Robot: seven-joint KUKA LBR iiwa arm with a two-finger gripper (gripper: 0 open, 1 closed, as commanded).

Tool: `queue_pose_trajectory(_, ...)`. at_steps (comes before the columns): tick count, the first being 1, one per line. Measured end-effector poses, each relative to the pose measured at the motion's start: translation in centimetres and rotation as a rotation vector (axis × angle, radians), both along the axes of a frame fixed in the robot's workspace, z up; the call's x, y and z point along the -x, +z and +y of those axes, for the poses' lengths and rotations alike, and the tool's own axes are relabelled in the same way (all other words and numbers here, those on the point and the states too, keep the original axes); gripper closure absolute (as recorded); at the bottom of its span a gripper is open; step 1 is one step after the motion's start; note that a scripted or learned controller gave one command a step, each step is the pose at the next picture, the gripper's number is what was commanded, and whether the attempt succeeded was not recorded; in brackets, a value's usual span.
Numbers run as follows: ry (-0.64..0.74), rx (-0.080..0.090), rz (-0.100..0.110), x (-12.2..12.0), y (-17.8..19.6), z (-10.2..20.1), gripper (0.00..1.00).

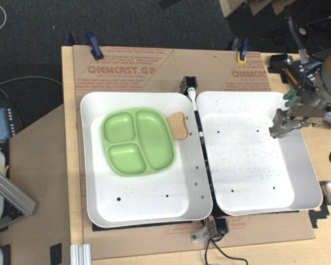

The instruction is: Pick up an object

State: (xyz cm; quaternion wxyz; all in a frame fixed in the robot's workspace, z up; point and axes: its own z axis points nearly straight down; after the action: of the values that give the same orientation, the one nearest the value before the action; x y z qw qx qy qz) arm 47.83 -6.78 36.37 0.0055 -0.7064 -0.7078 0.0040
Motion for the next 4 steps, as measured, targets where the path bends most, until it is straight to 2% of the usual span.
queue_pose_trajectory(1, -0.006, 0.006, -0.020, -2.5, 4.5, -5.2, 1.00)
queue_pose_trajectory(2, -0.002, 0.000, -0.005, 0.0, -3.3, -2.6, 1.00)
queue_pose_trajectory(3, -0.004, 0.007, -0.027, -3.5, 5.9, -6.1, 1.00)
queue_pose_trajectory(4, 0.001, 0.000, -0.006, -1.7, -1.1, -2.9, 1.00)
